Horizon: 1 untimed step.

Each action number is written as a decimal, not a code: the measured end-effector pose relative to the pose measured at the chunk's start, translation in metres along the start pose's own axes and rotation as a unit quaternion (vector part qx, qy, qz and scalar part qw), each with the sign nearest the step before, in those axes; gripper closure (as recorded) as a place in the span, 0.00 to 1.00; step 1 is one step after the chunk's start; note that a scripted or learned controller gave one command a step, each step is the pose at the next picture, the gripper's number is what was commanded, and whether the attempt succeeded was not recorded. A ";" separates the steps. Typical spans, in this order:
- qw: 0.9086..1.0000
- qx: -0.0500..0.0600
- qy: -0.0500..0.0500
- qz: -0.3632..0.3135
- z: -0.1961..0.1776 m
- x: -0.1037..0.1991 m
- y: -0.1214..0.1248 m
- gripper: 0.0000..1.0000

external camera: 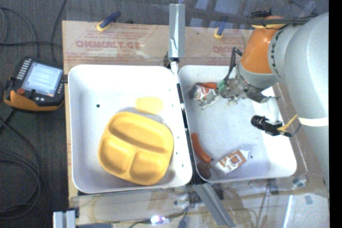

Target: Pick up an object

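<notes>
The jaws (222,89) sit low in the right bin (278,168), far side, beside a crumpled wrapper (203,94); their opening cannot be determined.

Tray (136,147) in left bin (80,115); packet (231,160) in right bin (278,168)

Note that the grey arm with its orange band (299,61) is cut off by the right edge, and it covers the upper right corner of the right-hand shallow white bin (243,173). You cannot read the two-finger gripper (227,88): its fingertips are too small and dark against the crumpled silver and red wrapper (203,93). The small pale yellow block (148,104) lies partly under the large yellow compartment tray (136,148). The print on the brown and white packet (231,160) is illegible.
</notes>
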State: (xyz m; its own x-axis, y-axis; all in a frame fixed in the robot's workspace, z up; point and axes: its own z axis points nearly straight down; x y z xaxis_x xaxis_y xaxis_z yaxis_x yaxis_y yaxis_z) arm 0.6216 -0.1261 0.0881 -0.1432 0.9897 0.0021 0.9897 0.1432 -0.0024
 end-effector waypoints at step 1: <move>0.999 0.029 0.005 -0.032 0.002 0.009 0.026 0.00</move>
State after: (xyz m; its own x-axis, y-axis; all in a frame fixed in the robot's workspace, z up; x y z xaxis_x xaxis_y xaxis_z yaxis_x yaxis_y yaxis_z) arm 0.6465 -0.1136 0.0859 -0.2053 0.9786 0.0141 0.9767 0.2058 -0.0607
